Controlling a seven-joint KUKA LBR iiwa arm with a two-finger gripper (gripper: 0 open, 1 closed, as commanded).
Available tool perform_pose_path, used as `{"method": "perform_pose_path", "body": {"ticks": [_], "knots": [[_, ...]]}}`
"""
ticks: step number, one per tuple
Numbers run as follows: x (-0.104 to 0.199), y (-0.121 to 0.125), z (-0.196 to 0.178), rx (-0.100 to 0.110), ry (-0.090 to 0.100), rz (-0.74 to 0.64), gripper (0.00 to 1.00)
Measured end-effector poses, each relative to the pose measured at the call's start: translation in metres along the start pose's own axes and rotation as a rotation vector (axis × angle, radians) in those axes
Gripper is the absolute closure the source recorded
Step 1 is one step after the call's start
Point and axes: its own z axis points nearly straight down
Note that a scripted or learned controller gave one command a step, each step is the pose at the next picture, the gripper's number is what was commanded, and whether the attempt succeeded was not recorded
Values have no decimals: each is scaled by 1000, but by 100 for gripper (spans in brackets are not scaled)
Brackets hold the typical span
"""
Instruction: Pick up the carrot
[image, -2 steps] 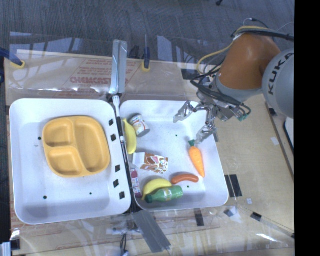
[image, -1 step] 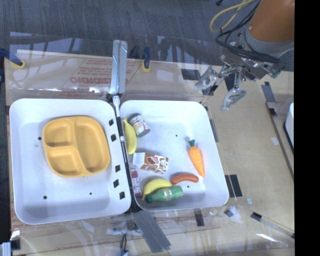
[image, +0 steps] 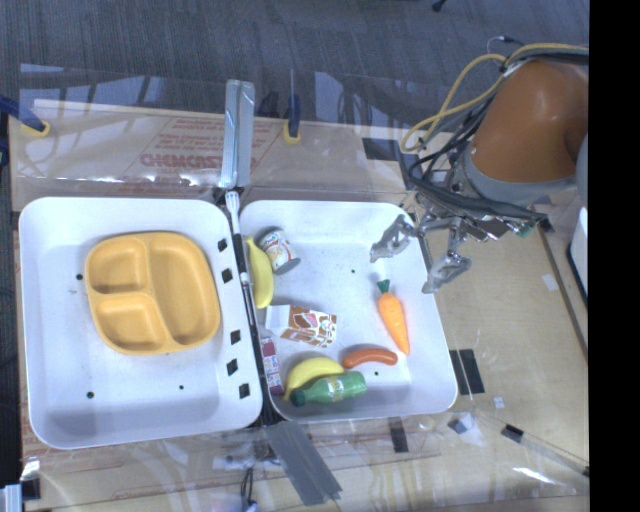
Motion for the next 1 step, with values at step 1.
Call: {"method": "perform_pose_path", "body": {"ticks": [1], "knots": [[-6, -6, 41, -2, 1, -176, 0]]}}
